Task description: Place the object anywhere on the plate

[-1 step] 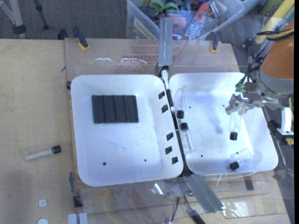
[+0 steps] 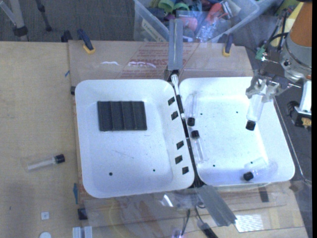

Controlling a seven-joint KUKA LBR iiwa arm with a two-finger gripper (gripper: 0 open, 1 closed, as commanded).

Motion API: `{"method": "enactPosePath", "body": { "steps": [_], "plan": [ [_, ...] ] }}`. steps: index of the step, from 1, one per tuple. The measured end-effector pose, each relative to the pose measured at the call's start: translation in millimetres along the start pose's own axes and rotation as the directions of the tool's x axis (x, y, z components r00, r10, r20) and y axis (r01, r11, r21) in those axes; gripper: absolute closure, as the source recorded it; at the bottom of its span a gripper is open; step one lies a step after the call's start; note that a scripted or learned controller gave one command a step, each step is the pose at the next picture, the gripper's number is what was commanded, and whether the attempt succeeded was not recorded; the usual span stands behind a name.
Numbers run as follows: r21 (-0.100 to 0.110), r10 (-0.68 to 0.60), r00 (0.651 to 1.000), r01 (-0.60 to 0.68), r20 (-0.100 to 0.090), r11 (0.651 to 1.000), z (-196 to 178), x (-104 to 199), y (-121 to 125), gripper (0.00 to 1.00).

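Observation:
A dark grey ribbed plate [image 2: 122, 115] lies flat in the left bin [image 2: 89, 175], toward its far left. My gripper [image 2: 259, 94] hangs over the far right part of the right bin [image 2: 285, 155]. It is shut on a clear tube with a black cap [image 2: 252, 113]. The tube hangs down from the fingers, cap end lowest, above the bin floor. The plate is far to the left of the gripper, across the divider between the bins.
Three more clear capped tubes lie in the right bin: two near the divider [image 2: 191, 109] [image 2: 197, 144], one at the near right corner [image 2: 253, 173]. Another tube [image 2: 45, 161] lies on the bench, left of the bins. A clear tub of colourful items [image 2: 198, 6] stands behind.

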State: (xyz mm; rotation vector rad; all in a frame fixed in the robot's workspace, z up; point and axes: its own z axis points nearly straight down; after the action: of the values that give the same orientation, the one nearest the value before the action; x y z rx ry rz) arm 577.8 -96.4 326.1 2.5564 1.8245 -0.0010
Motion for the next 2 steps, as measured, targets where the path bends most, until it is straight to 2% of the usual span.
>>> {"method": "enactPosePath", "body": {
  "steps": [1,2],
  "plan": [
    [0.001,0.100,0.995,-0.100,0.000,0.995,-85.1,14.3,-108.4,1.00],
    [0.000,0.529,0.848,-0.529,0.000,0.848,-108.2,74.3,-129.1,1.00]
  ]
}}
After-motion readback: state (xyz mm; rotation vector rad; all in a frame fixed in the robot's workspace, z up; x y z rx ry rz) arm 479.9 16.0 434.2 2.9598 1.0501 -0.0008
